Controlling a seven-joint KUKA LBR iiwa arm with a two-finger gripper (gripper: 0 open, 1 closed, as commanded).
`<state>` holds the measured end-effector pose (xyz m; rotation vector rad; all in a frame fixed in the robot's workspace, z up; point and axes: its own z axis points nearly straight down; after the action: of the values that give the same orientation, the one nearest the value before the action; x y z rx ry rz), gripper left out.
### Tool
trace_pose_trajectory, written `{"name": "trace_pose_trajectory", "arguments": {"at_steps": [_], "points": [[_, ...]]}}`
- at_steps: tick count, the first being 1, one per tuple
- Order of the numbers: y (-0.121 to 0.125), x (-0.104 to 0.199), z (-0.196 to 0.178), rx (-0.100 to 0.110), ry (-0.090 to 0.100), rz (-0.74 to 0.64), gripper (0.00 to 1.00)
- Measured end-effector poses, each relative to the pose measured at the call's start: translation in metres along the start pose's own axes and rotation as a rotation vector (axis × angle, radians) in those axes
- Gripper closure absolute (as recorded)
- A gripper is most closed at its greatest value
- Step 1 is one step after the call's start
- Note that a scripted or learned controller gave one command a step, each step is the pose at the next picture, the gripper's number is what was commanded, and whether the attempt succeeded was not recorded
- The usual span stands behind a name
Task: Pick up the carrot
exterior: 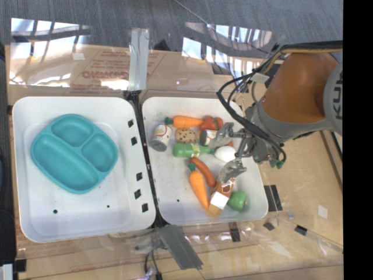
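Nearest the front of the right bin (175, 212) lie a green ball (237, 200) and a small box (219, 200), with the carrot (199, 188) just left of them, pointing toward the front rim. Above it the gripper (231, 151) hangs with its fingers spread, pinching nothing, beside a white egg (225, 153). Farther back sit a green bottle (191, 151), a cookie (185, 136) and another carrot (187, 122). The left bin (35, 214) carries a teal divided plate (73, 152).

The carrot (199, 189) lies hemmed by a red chili (204, 171) and a carton (220, 199), its left flank open.
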<state>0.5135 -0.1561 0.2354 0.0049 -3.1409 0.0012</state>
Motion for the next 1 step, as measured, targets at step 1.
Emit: {"name": "trace_pose_trajectory", "arguments": {"at_steps": [1], "points": [[0.0366, 0.0186, 0.1216, -0.004, 0.008, 0.059, 0.00]]}}
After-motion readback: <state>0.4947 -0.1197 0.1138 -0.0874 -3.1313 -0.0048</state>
